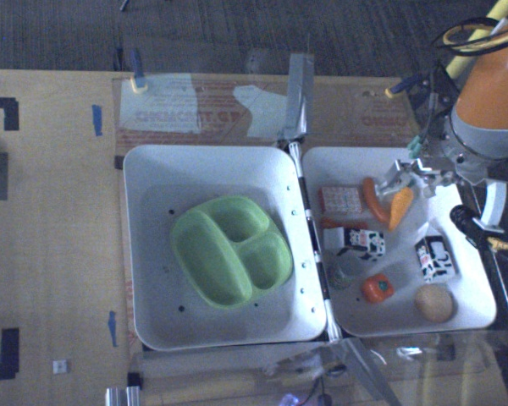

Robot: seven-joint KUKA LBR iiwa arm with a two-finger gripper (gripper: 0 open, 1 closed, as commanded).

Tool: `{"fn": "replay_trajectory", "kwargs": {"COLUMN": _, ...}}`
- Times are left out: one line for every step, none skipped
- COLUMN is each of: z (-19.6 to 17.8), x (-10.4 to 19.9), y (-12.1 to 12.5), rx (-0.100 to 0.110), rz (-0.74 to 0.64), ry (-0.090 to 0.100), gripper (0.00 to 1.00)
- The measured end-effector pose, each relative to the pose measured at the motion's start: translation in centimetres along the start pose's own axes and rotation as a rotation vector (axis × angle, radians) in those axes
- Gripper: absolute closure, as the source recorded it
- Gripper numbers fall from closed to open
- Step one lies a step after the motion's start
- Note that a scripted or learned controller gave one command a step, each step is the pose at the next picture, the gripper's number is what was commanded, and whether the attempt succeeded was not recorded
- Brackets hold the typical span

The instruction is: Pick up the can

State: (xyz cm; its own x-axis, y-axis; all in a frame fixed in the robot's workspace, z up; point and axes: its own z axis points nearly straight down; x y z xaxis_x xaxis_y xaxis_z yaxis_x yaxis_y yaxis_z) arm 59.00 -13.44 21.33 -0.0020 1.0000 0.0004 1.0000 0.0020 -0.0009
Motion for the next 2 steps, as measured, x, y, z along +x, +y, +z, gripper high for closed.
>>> {"fn": "replay_trajectory", "kwargs": {"z": 9.43, "x": -3.95, "y": -8.56, "rx": -0.006, "rz": -0.088, "ry": -0.002, "gripper": 0.00}}
{"fn": "replay_trajectory", "kwargs": {"z": 8.51, "x": -3.95, "y": -8.49, "rx": -0.009, "rz": -0.087, "ry": -0.003, "gripper": 1.00}}
